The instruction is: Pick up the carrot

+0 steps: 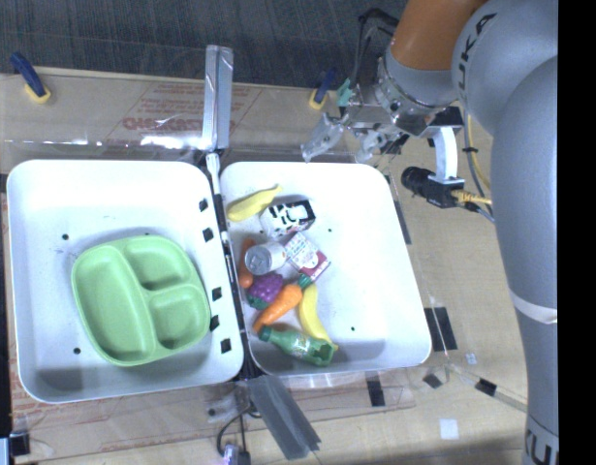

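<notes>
Your carrot [281,305] lies in the right bin [375,260], near its left wall, wedged among a purple grape bunch [266,287], a banana [312,316] and a green bottle [298,345]. The end effector [348,141] hangs above the bin's far rim, well apart from the carrot. Its fingers look spread with nothing between them, though the view there is cluttered. A green tray [141,298] sits in the left bin [46,260].

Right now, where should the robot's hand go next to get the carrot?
Probably forward and down into the right bin. The hand hovers above that bin's far rim, while the carrot lies nearer the front, wedged between the purple grapes and a banana.
</notes>
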Action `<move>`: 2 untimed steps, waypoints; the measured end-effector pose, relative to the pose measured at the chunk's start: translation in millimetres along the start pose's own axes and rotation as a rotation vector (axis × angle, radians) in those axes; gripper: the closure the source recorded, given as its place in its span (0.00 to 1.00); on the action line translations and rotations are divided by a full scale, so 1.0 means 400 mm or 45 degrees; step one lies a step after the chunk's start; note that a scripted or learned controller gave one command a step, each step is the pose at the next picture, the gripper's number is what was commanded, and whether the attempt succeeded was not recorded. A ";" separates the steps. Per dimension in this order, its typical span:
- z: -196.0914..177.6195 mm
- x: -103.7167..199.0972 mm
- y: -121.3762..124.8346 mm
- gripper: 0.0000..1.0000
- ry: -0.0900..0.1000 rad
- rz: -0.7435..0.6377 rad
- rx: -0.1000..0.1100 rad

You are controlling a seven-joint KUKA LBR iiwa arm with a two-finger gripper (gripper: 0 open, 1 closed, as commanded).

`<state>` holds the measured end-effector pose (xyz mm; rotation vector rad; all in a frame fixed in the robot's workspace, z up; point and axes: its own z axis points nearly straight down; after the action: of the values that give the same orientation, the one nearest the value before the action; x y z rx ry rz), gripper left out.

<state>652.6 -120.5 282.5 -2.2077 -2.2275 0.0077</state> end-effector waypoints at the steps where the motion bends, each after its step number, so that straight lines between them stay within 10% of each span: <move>1: 0.237 0.096 -0.245 0.00 0.000 0.161 0.002; 2: 0.404 0.063 -0.354 0.00 0.001 0.033 -0.019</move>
<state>509.5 -96.4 121.8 -2.2436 -2.2055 -0.0101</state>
